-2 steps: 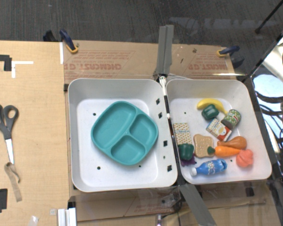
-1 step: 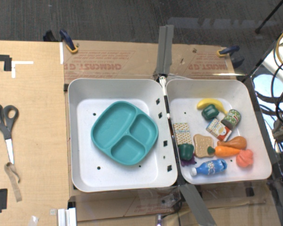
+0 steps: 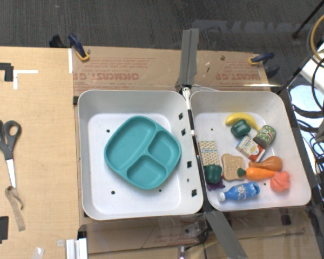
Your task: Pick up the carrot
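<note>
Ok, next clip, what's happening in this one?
Nothing is being handled yet. The carrot lies in the right bin, packed among toy foods: a bread slice on its left, a blue bottle below, a banana at the top. The left bin holds a teal divided plate. Scissors lie on the bench to the left.

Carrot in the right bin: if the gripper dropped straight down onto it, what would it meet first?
Probably the carrot itself, since nothing lies over it. An orange piece and a pink one sit close beside it and might be touched first; heights are hard to judge.
</note>
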Robot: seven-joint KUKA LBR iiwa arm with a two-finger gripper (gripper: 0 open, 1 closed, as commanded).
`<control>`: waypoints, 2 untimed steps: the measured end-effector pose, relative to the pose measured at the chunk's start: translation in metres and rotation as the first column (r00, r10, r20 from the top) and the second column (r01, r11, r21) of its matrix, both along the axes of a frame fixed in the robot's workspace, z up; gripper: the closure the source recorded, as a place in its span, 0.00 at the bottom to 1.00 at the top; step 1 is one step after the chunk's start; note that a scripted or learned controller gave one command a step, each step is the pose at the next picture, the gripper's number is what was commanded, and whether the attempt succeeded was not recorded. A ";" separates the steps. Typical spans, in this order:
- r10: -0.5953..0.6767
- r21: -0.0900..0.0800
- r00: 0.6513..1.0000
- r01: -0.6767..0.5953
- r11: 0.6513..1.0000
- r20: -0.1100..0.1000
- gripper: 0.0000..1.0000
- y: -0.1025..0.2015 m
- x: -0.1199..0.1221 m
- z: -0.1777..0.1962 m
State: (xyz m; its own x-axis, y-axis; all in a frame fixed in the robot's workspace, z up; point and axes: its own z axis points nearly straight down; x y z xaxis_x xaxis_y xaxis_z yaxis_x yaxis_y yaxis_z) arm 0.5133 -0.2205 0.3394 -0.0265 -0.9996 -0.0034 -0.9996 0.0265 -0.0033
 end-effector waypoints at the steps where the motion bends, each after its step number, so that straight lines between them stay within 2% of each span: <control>1: 0.356 0.000 0.935 -0.356 0.935 0.001 1.00 0.000 0.051 0.012; 2: 0.585 0.002 0.811 -0.585 0.811 -0.002 1.00 0.008 0.045 -0.042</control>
